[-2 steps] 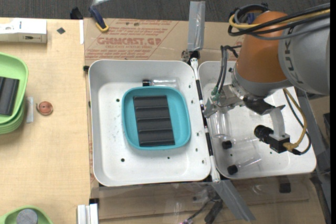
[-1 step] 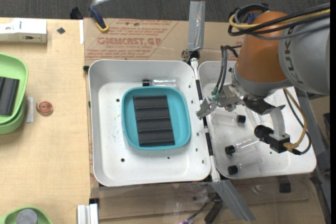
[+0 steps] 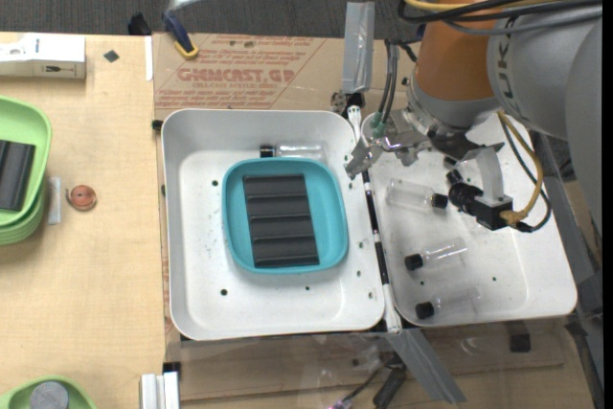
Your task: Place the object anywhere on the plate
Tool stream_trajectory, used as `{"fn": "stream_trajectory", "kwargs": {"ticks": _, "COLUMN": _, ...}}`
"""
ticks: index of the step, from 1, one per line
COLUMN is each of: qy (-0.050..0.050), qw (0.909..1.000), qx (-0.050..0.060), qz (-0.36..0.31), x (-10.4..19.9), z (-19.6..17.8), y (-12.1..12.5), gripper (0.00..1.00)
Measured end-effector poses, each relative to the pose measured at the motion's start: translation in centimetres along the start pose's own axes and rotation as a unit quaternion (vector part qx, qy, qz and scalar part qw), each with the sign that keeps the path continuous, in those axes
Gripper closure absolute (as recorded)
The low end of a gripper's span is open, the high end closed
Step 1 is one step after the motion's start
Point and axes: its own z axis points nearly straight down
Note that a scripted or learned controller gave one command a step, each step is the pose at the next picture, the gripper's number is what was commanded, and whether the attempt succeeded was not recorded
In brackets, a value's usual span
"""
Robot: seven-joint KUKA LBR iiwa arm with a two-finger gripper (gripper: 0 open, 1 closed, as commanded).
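A teal plate lies in the left white bin, with a dark ribbed slab on it. A clear vial with a black cap rests on the bin floor just behind the plate. Several more clear, black-capped vials lie in the right bin, among them one at mid-left, one lower and one near the front wall. My gripper hangs under the orange wrist band, at the wall between the two bins near their far end.
Cardboard lies behind the left bin. On the wooden bench to the left are a green tray, a white box and a small orange disc. Black cable fittings hang over the right bin.
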Motion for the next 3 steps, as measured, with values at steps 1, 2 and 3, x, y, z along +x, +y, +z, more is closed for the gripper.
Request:
{"fn": "stream_trajectory", "kwargs": {"ticks": 1, "qy": 0.001, "qw": 1.0000, "qx": 0.001, "qz": 0.005, "x": -0.1, "z": 2.3, "y": -5.3, "gripper": 0.00}}
{"fn": "stream_trajectory", "kwargs": {"ticks": 2, "qy": 0.000, "qw": 1.0000, "qx": 0.001, "qz": 0.005, "x": -0.1, "z": 2.3, "y": -5.3, "gripper": 0.00}}
{"fn": "stream_trajectory", "kwargs": {"ticks": 3, "qy": 0.000, "qw": 0.9999, "qx": 0.000, "qz": 0.013, "x": 0.4, "z": -2.2, "y": -2.3, "gripper": 0.00}}
